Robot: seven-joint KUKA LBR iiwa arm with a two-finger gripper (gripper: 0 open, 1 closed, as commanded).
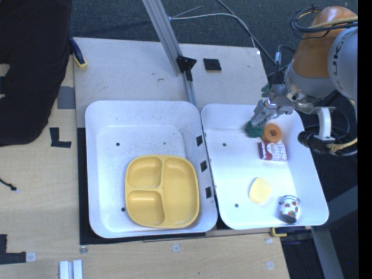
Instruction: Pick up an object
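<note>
I see arm (pixel 325 45) reaching in from right, gripper (pixel 264 116) low over far end of right bin (pixel 232 214) — right above green thing (pixel 253 130), so that looks like my target. Whether anything is gripped, I cannot tell. Orange ring (pixel 272 133) and red packet (pixel 272 151) lie just beside it — crowding risk. Yellow piece (pixel 260 190) and small round toy (pixel 289 208) sit nearer, well apart. Left bin (pixel 104 132) carries yellow divided plate (pixel 162 191).

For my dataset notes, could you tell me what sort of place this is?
Probably a robotics lab bench for pick tests: two white bins side by side, a robot arm reaching over the right one, small toy-like objects and a yellow tray as props.
</note>
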